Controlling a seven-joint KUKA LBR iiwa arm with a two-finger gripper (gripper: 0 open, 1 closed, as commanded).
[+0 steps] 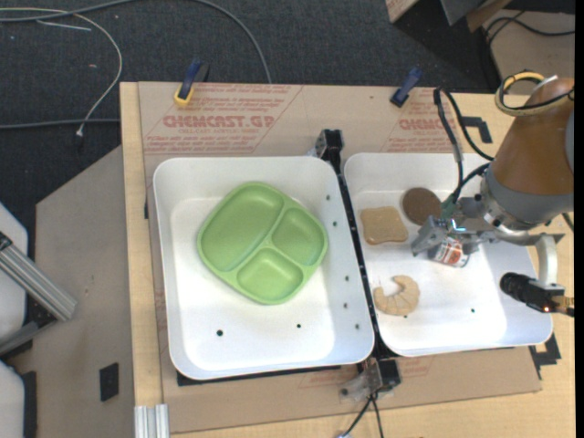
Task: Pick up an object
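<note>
**Gripper low in right bin, jaw state unclear**

While the arm (534, 158) reaches in from the right of the frame, the gripper (444, 243) sits low in the right bin (456, 336), over a small red-and-white object (453, 255). Can't tell whether the jaws are apart or together, or if they touch it. Just left: a tan toast slice (383, 225), a brown round piece (422, 205) above it, a croissant (399, 296) lower down. Left bin (182, 336) holds a green divided plate (262, 242).
</note>
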